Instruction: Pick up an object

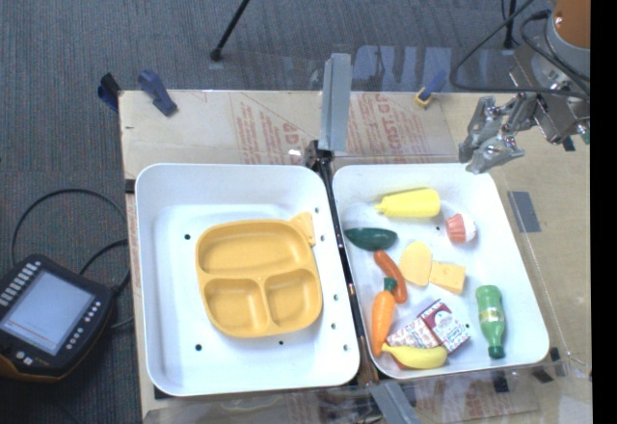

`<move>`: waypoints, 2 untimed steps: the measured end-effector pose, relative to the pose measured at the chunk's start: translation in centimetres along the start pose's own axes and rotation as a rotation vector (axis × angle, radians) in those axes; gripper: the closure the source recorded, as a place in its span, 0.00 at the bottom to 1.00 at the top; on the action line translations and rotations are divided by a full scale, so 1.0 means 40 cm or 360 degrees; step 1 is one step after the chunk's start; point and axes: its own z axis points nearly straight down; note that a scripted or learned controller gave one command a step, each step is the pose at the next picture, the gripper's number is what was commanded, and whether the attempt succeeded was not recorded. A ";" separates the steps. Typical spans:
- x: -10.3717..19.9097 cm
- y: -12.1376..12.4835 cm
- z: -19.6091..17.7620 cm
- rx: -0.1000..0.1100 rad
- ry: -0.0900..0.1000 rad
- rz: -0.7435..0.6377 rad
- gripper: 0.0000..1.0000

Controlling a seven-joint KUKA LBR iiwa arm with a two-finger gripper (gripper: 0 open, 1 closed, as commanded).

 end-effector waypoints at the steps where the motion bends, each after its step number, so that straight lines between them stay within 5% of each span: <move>1: -0.088 0.043 0.050 -0.0004 0.0011 0.0112 1.00; 2: -0.068 0.049 0.062 -0.0007 0.0007 -0.0721 1.00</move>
